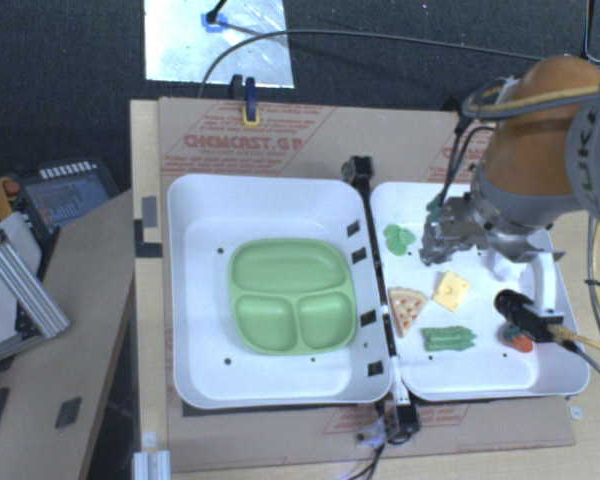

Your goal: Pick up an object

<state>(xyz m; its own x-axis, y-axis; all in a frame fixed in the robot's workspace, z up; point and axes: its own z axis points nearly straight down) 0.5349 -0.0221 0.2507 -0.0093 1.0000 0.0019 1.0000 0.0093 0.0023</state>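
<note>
Claw (435,251) parked low over the right bin (480,373), nothing seen grabbed yet

Pickable bits were scattered in the right bin, presumably for easy reach: one leafy green piece (398,237), one yellow cheese wedge (451,291), one waffle slice (406,309), one green bean pod (448,338). One green divided tray (290,295) was left in the left bin (195,268). Claw state couldn't be told.

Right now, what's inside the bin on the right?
The right bin holds a green leaf, cheese, a waffle and a green bean. The arm covers its far corner.
</note>
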